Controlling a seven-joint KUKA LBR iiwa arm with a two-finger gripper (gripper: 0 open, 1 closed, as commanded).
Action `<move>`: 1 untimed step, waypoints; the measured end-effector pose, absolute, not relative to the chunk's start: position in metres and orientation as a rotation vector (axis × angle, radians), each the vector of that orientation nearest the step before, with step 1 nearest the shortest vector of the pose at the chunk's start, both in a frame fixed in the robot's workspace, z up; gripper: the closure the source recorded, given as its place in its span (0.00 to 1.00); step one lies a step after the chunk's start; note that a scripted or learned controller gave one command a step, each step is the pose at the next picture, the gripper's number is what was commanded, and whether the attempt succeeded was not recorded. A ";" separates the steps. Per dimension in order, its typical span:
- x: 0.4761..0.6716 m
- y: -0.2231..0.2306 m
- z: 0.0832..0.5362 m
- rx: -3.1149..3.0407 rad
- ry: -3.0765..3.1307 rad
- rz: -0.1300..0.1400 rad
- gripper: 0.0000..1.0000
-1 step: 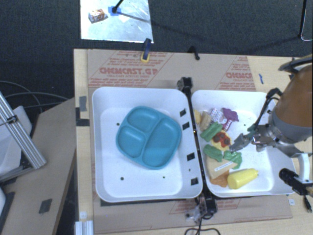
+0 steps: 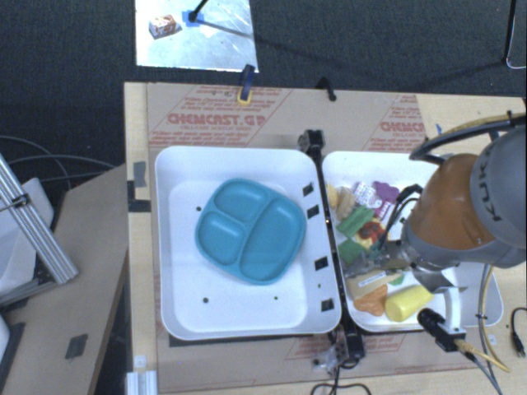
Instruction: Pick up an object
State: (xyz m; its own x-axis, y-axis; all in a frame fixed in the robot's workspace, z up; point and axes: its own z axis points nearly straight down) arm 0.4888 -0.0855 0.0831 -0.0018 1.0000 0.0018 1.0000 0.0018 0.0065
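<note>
We see a big brown worktop (image 2: 272,113) with two white bins on it, side by side. The left bin (image 2: 177,220) holds a blue plate (image 2: 249,230) with three parts, lying flat near the middle. The right bin (image 2: 346,164) is next to it, just across a black bar. The grey arm (image 2: 502,196) with its orange band (image 2: 445,204) comes in from the right and hangs over the right bin, hiding much of it. Under the arm we see a heap of small toy foods. A yellow piece (image 2: 405,303) lies at the near edge of the bin, touching an orange piece (image 2: 372,301). A green piece (image 2: 356,220) sits higher up in the heap, with a purple piece (image 2: 380,193) above it. The tool (image 2: 375,257) points down into the heap, close to the green piece. We cannot tell if it is spread or pressed together, since the arm and toys crowd around it.
</note>
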 end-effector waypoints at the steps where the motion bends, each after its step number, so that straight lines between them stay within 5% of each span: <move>1: 0.488 0.003 0.190 2.207 2.223 0.008 0.00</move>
